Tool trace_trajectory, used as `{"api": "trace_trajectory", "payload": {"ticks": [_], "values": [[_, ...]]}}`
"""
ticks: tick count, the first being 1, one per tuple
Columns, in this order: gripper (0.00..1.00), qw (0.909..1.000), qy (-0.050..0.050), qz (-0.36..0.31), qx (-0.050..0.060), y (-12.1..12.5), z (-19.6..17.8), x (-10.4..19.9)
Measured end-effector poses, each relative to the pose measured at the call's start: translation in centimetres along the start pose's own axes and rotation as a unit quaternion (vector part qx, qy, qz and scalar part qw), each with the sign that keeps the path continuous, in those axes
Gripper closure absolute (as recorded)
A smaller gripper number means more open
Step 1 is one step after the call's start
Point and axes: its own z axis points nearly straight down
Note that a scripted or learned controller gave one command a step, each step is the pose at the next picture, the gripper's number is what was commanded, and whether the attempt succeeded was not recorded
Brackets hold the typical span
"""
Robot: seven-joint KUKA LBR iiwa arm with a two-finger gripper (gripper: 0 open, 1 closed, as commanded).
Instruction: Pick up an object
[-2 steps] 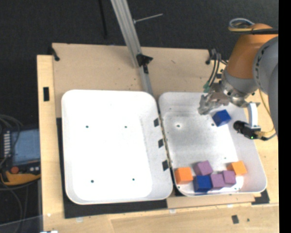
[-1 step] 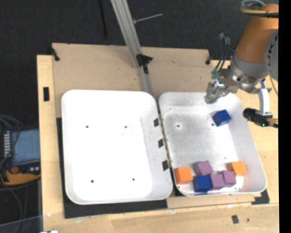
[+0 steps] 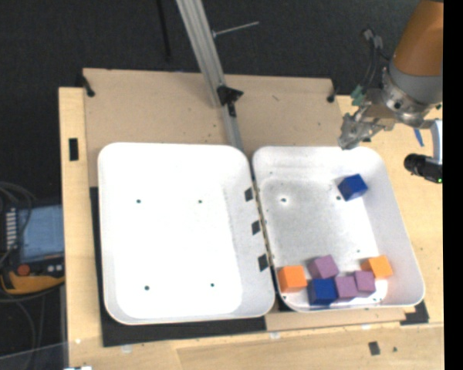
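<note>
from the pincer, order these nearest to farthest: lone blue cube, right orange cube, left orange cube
Measured from the pincer at the right bin's top edge:
1. Lone blue cube, just below it in the bin's upper part.
2. Right orange cube, near the bin's lower right corner.
3. Left orange cube, at the lower left.

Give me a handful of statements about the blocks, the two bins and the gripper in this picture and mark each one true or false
1. All the blocks lie in the right bin. True.
2. One blue block sits apart from the others, toward the bin's far side. True.
3. The gripper is down among the cluster of blocks at the near edge. False: it is at the right bin's far rim, away from the cluster.
4. There are two orange blocks, one at the cluster's left end and one at its right. True.
5. The purple blocks lie in the left bin. False: they are in the right bin.
</note>
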Motion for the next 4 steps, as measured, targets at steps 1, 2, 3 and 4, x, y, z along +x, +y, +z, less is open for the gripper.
{"api": "trace_trajectory", "payload": {"ticks": [1,2,3,4], "values": [[1.00,1.0000,0.001,0.000,0.004,-1.1,0.5,4.8],[1.00,1.0000,0.001,-0.001,0.004,-0.6,1.1,11.0],[1.00,1.0000,0.002,-0.001,0.005,-1.3,0.9,15.7],[1.00,1.0000,0.001,-0.001,0.006,-1.5,1.4,19.9]]}}
